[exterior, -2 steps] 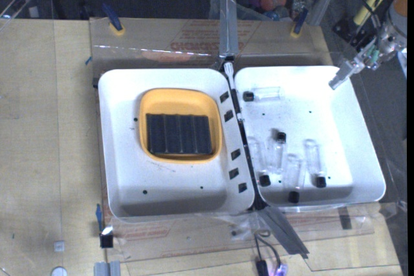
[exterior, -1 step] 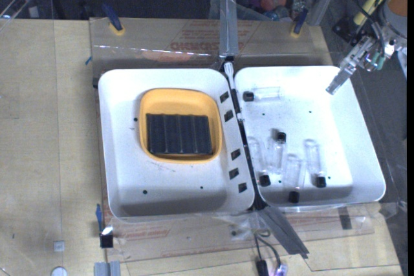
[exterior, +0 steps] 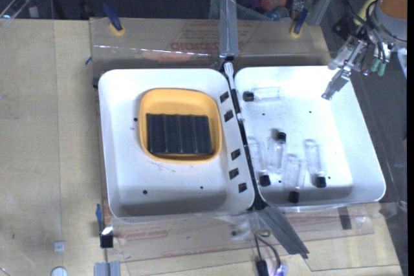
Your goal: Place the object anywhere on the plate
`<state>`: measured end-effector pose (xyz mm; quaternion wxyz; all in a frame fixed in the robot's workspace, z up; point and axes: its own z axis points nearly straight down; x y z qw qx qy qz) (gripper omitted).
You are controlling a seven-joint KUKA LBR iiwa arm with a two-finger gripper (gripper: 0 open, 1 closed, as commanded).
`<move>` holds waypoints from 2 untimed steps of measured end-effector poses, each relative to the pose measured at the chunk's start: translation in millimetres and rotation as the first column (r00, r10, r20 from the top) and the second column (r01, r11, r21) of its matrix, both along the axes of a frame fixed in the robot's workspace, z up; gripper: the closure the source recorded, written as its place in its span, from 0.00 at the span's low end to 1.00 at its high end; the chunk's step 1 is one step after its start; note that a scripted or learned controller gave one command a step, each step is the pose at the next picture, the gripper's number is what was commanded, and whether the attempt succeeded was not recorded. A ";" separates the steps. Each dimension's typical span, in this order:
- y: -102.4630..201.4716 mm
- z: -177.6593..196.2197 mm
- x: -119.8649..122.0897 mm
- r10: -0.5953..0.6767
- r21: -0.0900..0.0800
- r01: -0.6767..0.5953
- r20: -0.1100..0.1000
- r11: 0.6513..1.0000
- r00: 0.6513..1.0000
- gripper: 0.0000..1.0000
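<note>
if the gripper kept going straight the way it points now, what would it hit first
Probably the bare white floor of the right bin. The two-finger gripper slants down and leftward over the bin's far right corner; the clear black-capped vial lies further left, though depth is unclear.

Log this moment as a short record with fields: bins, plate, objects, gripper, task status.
left bin: white bin holding a yellow plate with a dark ridged insert
right bin: white bin holding several clear vials with black caps, all lying loose
gripper: gripper above the right bin's far right corner, nothing seen between its fingers
plate contents: only the insert, no vial on it
task status: not yet done
</note>
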<state>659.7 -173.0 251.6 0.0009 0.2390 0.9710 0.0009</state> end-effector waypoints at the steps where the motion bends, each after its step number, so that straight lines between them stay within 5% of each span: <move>1: -20.2 -9.4 0.9 0.046 -0.001 -0.046 0.002 0.999 0.999 0.00; 2: -13.7 -12.2 -1.0 0.123 -0.001 -0.123 0.001 0.992 0.992 0.00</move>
